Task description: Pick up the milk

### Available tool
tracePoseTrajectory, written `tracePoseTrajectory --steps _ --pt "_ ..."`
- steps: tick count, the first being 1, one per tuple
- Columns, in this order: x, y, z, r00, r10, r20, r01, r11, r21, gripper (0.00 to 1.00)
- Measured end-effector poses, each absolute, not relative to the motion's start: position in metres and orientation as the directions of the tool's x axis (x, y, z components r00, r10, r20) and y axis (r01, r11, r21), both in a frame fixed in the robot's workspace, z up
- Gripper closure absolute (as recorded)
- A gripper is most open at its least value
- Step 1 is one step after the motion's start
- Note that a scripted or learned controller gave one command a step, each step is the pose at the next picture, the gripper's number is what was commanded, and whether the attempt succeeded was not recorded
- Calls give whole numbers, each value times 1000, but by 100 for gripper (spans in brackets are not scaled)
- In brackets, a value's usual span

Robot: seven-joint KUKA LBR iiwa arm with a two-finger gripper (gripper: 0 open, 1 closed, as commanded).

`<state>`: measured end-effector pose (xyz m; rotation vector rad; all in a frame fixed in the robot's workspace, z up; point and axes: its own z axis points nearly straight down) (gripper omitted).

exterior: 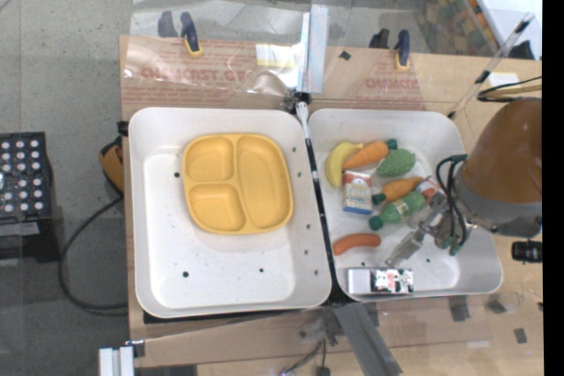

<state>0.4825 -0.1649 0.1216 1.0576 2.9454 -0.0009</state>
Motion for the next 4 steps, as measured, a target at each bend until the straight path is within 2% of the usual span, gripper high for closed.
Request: tracePoseTrajectory --steps 1,2,3,4 --pt "519 -221 166 -628 778 -3 778 628 -1 0" --pt "483 -154 128 -892 451 -13 451 893 1 0" --pt "487 -179 198 -766 643 -2 643 766 0 0" --pt "487 -148 112 -749 662 -23 662 749 11 0"
